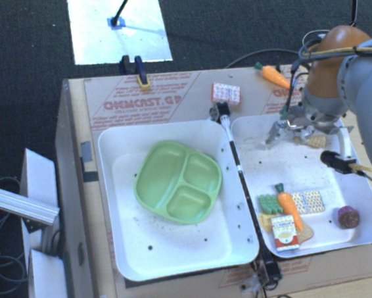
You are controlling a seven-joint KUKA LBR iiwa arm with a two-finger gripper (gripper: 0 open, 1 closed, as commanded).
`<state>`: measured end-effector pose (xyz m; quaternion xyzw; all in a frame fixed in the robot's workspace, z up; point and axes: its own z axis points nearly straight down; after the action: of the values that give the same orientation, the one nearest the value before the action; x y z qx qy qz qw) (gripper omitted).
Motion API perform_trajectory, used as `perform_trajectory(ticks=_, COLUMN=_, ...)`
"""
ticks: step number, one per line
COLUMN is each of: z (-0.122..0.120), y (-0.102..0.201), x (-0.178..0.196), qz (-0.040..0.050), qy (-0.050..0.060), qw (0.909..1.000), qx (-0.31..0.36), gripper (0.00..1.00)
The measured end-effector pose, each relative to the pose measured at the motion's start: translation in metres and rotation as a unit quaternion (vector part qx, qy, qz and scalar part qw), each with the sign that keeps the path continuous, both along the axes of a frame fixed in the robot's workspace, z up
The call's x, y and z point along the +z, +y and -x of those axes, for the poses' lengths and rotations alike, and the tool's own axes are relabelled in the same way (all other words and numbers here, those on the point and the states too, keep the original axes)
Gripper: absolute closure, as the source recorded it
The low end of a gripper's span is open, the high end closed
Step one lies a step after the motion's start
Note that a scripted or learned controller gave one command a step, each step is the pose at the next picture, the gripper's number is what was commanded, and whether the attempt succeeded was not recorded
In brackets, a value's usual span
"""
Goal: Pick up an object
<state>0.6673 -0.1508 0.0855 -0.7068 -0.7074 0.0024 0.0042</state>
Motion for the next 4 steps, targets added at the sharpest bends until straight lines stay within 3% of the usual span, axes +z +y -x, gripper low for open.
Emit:
perform_trajectory(ticks=1, z=0.088, y=0.033, x=-0.001, qz=0.001, qy=-0.005, qw=1.0, qx=0.0, gripper=0.0)
perform_trajectory(ticks=2, z=-0.002, y=0.065, x=0.0, qz=0.0012, qy=-0.007, qw=1.0, qx=0.002, gripper=0.0)
perform_trajectory(ticks=3, z=-0.002, y=-0.047, x=0.0, qz=0.0024, qy=-0.006, qw=1.0, qx=0.001, gripper=0.0)
perform_trajectory(ticks=4, z=-0.002, y=0.031, x=-0.001, qz=0.0006, qy=-0.006, qw=1.0, qx=0.002, gripper=0.0)
